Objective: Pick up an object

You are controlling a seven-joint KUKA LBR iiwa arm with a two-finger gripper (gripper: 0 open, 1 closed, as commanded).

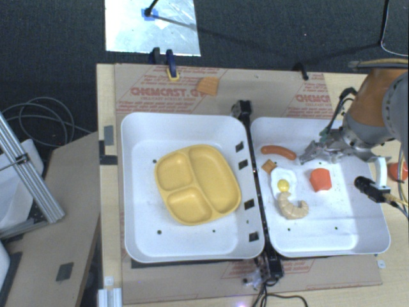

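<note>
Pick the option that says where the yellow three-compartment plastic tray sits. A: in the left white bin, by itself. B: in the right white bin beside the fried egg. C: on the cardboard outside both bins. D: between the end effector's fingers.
A: the yellow three-compartment plastic tray lies inside the left white bin, while the toy food lies in the right white bin.

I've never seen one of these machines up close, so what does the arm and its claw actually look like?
The arm is thick and rounded, grey with an orange band above the wrist. Thin dark cables loop along its side. It ends in a small gripper of grey metal.
</note>
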